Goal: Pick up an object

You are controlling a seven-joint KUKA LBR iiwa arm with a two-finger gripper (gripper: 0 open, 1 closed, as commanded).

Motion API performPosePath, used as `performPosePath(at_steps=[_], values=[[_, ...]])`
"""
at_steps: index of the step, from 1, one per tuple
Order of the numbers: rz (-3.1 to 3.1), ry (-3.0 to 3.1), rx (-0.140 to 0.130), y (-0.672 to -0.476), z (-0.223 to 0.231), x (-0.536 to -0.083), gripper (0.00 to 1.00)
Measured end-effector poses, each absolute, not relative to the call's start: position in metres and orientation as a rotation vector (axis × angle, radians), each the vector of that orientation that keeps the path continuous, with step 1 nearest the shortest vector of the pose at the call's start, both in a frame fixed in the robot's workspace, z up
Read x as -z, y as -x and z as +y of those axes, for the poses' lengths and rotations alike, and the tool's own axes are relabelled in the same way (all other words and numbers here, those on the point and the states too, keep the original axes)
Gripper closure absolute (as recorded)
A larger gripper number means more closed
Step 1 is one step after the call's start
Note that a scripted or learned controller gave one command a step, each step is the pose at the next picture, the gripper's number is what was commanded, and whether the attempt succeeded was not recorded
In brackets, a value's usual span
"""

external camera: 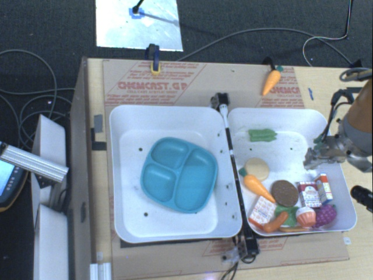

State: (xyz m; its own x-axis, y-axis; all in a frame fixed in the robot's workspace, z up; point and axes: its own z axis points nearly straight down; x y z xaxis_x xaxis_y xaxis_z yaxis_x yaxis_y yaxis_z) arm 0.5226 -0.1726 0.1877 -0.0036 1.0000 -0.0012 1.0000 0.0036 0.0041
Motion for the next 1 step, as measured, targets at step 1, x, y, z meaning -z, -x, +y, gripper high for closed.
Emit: performPosePath(at_steps=[1], values=[[2.225,-2.215,-0.001,-0.5723,-0.1864,-0.1613,1.0]])
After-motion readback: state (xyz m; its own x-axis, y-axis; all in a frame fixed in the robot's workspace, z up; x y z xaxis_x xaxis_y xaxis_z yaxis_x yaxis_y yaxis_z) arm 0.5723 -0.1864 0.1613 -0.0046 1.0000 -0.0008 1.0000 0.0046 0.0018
